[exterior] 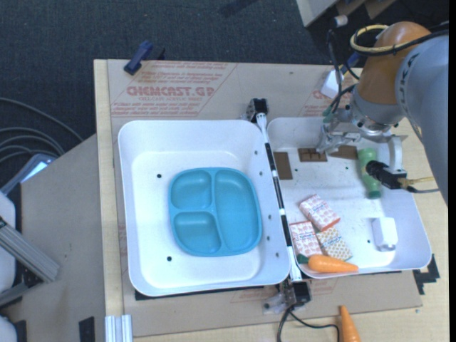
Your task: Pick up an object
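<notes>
From the camera view above the bench, we saw two shallow white bins side by side. The left bin (135,212) held a blue divided plate (214,211) lying flat near its middle, with bare white floor on every side of it and broad open room along the far and left walls. The right bin (410,223) was more crowded. Three small snack packets (319,229) lay clustered close to its left wall, toward the near end, and an orange carrot (332,264) rested against the near rim just beside them. A small white block (384,233) sat near the right wall, well apart from the packets, with open floor between. A green bottle-like object (368,170) lay toward the far right of that bin. Two brown patches (283,164) showed on the floor at the far left corner.

The arm (399,63) reached in from the right, and the gripper (335,140) hung over the far end of the right bin, close to the far wall and just left of the green object. We could not tell whether its pincer was released or clenched, and we saw nothing between its parts. A second orange piece (347,325) lay outside the bins on the near edge of the bench.
</notes>
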{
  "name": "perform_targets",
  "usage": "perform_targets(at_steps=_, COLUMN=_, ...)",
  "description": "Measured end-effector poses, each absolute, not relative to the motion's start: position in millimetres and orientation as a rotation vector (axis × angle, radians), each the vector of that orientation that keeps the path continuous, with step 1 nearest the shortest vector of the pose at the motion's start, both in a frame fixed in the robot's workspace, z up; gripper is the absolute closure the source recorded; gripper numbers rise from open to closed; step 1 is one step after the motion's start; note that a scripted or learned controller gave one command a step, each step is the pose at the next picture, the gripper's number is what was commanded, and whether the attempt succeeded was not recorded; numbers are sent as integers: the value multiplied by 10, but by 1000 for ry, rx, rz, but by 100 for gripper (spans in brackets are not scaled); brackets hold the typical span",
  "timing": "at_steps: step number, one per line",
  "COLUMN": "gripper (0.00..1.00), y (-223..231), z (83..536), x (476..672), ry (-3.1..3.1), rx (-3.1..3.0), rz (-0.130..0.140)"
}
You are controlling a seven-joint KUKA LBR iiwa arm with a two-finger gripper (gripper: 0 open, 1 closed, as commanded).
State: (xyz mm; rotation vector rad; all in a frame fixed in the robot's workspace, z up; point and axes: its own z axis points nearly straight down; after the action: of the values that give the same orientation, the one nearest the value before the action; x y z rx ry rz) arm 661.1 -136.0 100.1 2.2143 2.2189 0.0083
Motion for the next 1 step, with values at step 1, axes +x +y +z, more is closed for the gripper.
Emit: perform_targets(at_steps=1, gripper=0, y=-1358, z=999, x=6609, ry=2219, rx=2215, rz=8)
